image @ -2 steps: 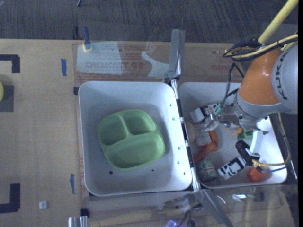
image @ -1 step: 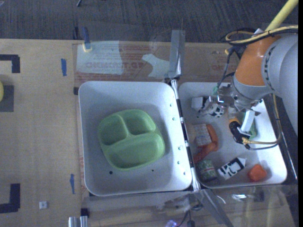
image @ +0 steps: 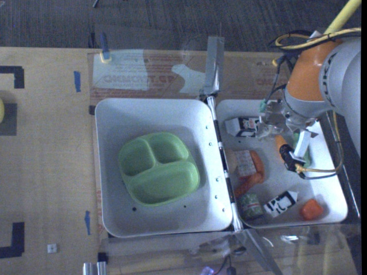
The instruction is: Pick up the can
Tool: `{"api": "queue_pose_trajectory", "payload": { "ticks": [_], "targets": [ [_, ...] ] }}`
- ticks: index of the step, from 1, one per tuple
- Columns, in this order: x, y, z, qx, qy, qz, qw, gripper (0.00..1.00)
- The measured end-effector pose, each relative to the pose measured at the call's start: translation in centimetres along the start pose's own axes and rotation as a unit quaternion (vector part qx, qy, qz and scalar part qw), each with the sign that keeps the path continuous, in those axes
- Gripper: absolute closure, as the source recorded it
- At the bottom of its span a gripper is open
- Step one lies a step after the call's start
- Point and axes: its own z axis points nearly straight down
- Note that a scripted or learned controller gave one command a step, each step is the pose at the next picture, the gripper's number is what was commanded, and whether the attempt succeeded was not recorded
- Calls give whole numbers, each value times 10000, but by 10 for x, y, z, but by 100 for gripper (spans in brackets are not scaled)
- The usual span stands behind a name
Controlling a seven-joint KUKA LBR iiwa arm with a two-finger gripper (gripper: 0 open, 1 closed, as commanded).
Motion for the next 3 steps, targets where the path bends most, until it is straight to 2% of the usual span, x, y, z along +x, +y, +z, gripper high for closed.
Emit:
{"api": "queue_pose_trajectory", "payload": {
  "ticks": [1, 2, 3],
  "targets": [
    [86, -45, -76, 10, 10, -3258, 9454, 100],
    [135, -28, -76, 2, 5, -2448, 9696, 100],
    [111, -100, -85, 19, 15, -4006, 9162, 100]
  ]
}}
